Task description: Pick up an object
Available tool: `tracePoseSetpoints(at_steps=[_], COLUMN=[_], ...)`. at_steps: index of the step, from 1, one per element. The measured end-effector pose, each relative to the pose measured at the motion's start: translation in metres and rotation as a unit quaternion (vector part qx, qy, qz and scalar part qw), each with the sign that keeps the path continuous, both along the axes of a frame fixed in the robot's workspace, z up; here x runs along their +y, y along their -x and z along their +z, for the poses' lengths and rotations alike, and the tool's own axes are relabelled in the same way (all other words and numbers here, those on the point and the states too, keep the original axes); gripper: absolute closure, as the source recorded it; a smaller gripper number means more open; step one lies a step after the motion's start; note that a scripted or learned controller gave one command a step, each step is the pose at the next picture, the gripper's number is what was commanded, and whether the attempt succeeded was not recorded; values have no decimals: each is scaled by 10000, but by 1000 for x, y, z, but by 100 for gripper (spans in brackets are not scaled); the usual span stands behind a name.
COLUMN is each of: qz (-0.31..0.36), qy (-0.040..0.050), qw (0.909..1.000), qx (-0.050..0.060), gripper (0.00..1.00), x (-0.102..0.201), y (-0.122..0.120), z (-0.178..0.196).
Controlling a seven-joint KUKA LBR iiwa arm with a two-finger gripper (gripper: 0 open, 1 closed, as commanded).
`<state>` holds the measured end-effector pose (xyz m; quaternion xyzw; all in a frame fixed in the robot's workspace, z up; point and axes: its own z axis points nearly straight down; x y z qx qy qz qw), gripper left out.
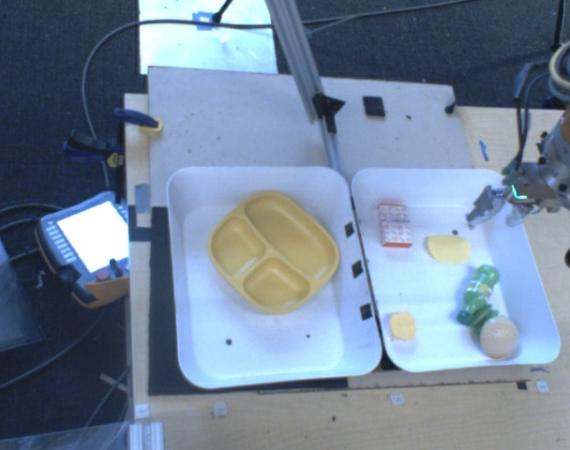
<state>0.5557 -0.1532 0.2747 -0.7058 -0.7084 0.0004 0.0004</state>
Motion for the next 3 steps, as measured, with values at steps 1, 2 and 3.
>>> tracePoseSetpoints(at_steps=[1,2,3], qz=[3,-5,-13], qy=[2,-2,1], qw=[10000,10000,10000], qx=[-15,4,1], gripper=[0,0,0], x=[0,9,3], y=[-1,-1,-2], z=[1,-45,-89])
